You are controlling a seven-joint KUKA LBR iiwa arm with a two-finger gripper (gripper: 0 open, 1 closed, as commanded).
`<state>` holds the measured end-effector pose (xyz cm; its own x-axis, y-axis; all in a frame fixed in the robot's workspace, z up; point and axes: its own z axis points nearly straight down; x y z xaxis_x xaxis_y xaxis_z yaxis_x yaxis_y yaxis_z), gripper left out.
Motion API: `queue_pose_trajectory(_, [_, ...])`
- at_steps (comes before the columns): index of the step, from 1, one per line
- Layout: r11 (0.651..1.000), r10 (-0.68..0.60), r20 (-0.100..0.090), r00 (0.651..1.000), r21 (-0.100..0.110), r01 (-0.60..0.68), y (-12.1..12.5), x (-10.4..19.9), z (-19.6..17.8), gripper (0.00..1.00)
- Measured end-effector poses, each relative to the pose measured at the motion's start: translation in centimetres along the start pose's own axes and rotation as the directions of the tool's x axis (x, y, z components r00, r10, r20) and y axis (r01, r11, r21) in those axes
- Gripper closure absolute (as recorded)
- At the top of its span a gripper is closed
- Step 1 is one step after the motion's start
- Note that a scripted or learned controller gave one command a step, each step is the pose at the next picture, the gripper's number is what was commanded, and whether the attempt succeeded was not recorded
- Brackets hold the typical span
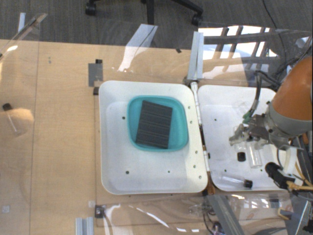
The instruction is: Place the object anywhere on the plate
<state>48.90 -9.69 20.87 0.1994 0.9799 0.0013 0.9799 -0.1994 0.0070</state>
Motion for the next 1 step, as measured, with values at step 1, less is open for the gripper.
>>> queue_pose_trajectory(1, [1.000,0.000,0.000,1.000,0.000,0.000,0.00,-0.01,0.00,0.00])
